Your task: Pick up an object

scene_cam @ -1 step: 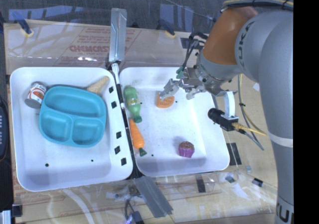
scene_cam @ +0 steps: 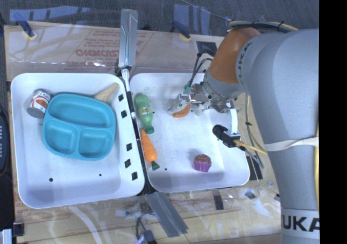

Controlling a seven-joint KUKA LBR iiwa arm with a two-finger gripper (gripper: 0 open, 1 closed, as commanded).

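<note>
From the overhead camera I've got the gripper (scene_cam: 184,103) down in the right bin (scene_cam: 179,180), near its far wall, and there's an orange piece (scene_cam: 182,111) sitting right at its tip. Looks like it's between the fingers, but the metal hides the contact, so I can't tell whether the claw is wide, narrow or actually clamped on it. I'm calling that undecided.

If this orange piece is the pick, my judgement is the lift should go straight up and slow, so a weak pinch shows itself early instead of flinging the thing. Watch whether it rises with the tip.

Other candidates in that bin: a green bottle (scene_cam: 143,111) lying along the left wall, a carrot (scene_cam: 149,149) just below it against the same wall, and a purple cupcake (scene_cam: 203,162) alone toward the near side, well apart from the rest. The cupcake has the most open floor around it.

Left bin (scene_cam: 32,194) holds a blue divided tray (scene_cam: 80,127), a small can (scene_cam: 38,103) touching its far-left corner, and a tan cone-shaped item (scene_cam: 108,92) at its far-right edge.

Bins are smooth white plastic, so things may slide. Bench (scene_cam: 76,47) beneath is taped cardboard under clear film; dark carpet beyond.
</note>
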